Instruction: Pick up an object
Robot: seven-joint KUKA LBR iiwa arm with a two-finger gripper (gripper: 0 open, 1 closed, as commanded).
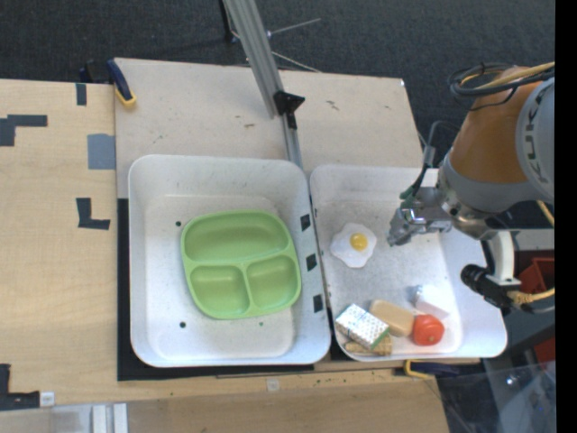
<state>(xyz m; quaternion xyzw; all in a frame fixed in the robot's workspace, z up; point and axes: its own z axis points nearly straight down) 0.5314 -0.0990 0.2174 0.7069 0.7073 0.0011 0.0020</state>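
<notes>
White bins sit side by side on the table (54, 242): left bin (149, 242) at frame centre-left, right bin (478, 332) at centre-right, inner rims touching.

Left bin holds a green three-compartment tray (240, 264), roughly centred, with bare floor on all four sides.

Right bin: fried-egg toy (352, 244) lies flat near the left wall, mid-height of the bin. Round-ish, no clear long axis. Open floor above it and to its right.

Lower edge of the right bin is crowded:
- patterned box (361, 326), long axis tilted down to the right
- tan block (393, 317) just beside it, long axis also slanting down-right
- red tomato-like ball (428, 330) at lower right, near the front rim
- small pale object (424, 297) just above the ball, too unclear to identify

Gripper (403, 228) hangs over the upper middle of the right bin, right of the egg and apart from it, above bare floor. Jaws point down-left; cannot tell how wide they stand. Nothing visible between them.

Grey arm with orange band enters from the right edge, over the bin's right rim.
</notes>
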